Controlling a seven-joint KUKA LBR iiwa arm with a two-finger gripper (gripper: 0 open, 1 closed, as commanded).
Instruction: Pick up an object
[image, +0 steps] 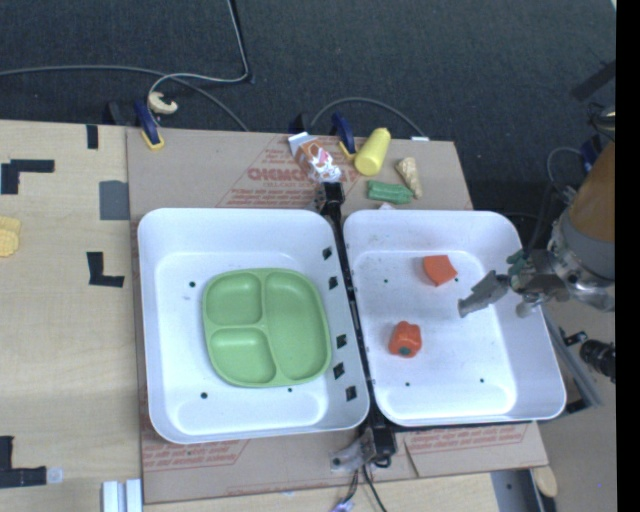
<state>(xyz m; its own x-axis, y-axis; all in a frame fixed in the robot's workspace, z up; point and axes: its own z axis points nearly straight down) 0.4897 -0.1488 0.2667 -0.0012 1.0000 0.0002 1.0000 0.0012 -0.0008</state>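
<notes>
Two small objects lie in the right bin (530, 400): an orange block (438, 269) towards the back and an orange-red pepper-like piece (404, 340) nearer the middle. My gripper (498, 303) hovers over the bin's right side, to the right of both objects and touching neither. Its fingers are spread open, one grey finger (482, 295) pointing left towards the block, with nothing between them.
A green divided plate (266, 327) lies in the left bin (165, 300). Behind the bins on the cardboard sit a yellow item (373, 150), a green item (389, 192), a beige item (408, 176) and a small wrapped packet (317, 158). The bins' shared wall runs between them.
</notes>
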